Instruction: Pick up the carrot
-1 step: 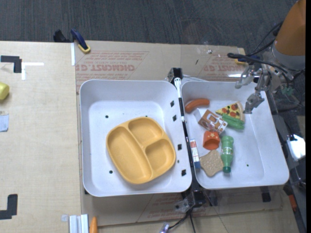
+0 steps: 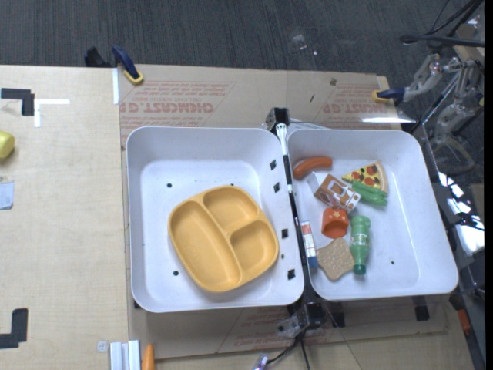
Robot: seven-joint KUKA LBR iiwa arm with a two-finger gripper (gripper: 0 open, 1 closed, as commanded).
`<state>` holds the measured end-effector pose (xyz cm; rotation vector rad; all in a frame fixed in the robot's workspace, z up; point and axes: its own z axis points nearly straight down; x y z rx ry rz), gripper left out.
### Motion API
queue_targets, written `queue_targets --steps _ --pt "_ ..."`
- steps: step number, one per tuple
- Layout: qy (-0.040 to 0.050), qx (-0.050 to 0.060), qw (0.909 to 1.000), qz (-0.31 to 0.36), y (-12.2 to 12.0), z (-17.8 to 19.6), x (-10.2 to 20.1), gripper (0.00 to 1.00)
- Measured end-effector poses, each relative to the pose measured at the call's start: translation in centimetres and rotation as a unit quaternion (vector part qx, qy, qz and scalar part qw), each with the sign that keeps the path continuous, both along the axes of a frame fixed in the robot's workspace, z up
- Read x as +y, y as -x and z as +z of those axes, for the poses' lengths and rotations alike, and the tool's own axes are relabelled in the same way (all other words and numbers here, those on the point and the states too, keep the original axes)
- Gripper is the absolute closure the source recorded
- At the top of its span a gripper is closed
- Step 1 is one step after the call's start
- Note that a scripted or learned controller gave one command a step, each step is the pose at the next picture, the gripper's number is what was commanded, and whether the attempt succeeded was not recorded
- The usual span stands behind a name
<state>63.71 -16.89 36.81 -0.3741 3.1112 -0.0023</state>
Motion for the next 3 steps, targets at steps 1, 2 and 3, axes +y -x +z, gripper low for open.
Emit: queue_targets --steps 1,2,3 --pt "-0.0011 0.002 0.9998 -0.021 1.3 -14.9 8.1 0.0" --pt "-0.0008 0.002 0.9988 0.048 4.7 -12.5 14.1 0.0" --pt "-0.0004 0.002 0.9752 0.221 8.5 -16.9 25.9 0.0"
